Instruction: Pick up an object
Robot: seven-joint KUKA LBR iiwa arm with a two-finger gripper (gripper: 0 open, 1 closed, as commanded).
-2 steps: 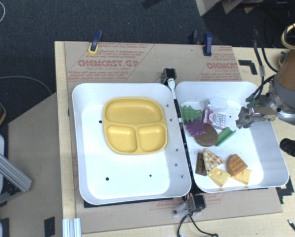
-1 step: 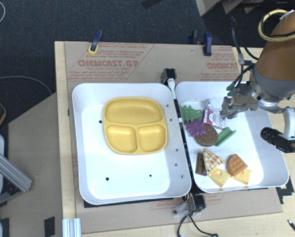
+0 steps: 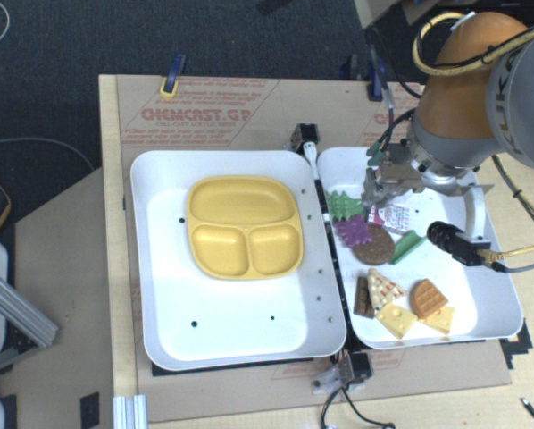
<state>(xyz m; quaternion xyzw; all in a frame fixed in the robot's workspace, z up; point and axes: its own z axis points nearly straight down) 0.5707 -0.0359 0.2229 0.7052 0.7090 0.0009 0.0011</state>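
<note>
1. Camera view looks down at a slant on a table (image 3: 133,114) covered by a brown printed board, with two shallow white bins side by side on it.
2. The left bin (image 3: 160,311) fills the middle of the frame and holds a yellow divided tray (image 3: 245,224), lying flat in the bin's upper half, with one large compartment above two smaller ones.
3. The right bin (image 3: 495,307) sits at the centre right of the frame and holds a cluster of small toy foods.
4. Near that bin's upper left lies a green leafy piece (image 3: 343,206), with a purple grape bunch (image 3: 356,232) just below it and a round brown cookie (image 3: 374,247) touching the grapes on their lower right.
5. A green stick-shaped piece (image 3: 408,245) lies just right of the cookie.
6. Lower in the bin are a pizza slice (image 3: 383,286), a pale yellow cheese wedge (image 3: 395,318) and a brown waffle-like piece (image 3: 429,298), close together.
7. The arm (image 3: 468,70) enters from the upper right of the frame, its orange band above the wrist.
8. The claw (image 3: 379,195) is low over the upper part of the right bin, just right of the green leafy piece and above a red-and-white packet (image 3: 396,214).
9. Whether the claw is released or clenched cannot be told from this angle.
</note>
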